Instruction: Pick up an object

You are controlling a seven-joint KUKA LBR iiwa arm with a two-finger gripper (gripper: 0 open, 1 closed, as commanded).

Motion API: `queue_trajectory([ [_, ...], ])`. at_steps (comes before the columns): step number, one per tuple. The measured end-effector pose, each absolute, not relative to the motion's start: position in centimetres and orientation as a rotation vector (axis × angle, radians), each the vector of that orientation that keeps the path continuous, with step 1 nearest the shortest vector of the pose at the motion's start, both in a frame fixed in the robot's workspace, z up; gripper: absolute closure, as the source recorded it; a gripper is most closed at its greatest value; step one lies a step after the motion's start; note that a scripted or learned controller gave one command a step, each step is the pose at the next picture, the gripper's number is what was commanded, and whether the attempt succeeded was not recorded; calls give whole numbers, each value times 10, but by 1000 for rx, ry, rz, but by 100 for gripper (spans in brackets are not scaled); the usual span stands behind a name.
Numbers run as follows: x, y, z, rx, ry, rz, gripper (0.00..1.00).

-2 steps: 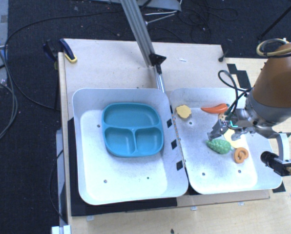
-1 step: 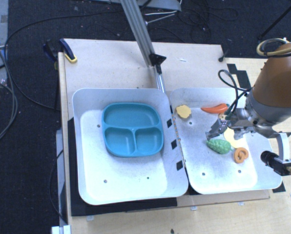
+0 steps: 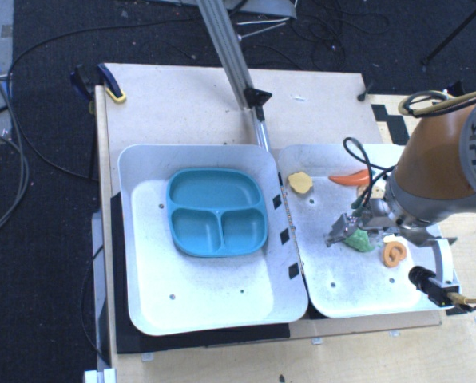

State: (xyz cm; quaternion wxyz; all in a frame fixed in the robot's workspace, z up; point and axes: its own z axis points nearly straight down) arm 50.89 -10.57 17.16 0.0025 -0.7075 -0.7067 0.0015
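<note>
My gripper is low in the right bin, right beside a green object that touches its tip. An orange ring-shaped piece lies just right of the green one. A yellow piece sits near the bin's upper left. An orange carrot-like piece lies at the bin's top, partly behind a black cable. The arm's orange band covers the bin's upper right.
The left bin holds a blue divided plate. A grey metal bar slants down from the top to the gap between the bins. A black cable loops above the wrist.
</note>
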Motion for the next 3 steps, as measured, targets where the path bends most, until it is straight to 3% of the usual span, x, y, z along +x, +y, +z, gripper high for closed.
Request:
queue_trajectory([
  [2,505,-105,92,-2224,-2221,-1,0],
  [3,506,-106,105,-2230,-2223,-5,100],
])
